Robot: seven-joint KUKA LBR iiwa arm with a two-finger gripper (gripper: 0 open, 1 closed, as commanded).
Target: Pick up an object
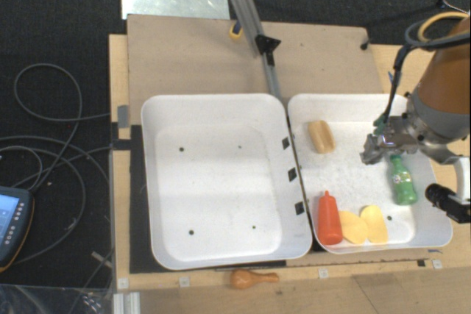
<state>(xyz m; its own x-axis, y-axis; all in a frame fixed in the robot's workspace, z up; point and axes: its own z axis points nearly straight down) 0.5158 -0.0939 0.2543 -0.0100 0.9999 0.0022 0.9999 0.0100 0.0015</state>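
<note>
Claw (377,145) hovers over the right white plastic bin (346,103); its opening cannot be told. Green plastic bottle (402,182) lies just beside and below-right of it, near the bin's right wall, long axis running away from the claw toward the front.

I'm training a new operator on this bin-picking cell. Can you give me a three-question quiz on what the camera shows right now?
1. True or false: the green bottle lies in the left bin.
2. Which item lies right beside the red bottle? A) tan block B) yellow pieces C) the gripper
3. Fill in: the orange-brown object outside the bins lies on the ____ in front of the left bin.

Key: 1 false, it is in the right bin; 2 B; 3 bench.
</note>
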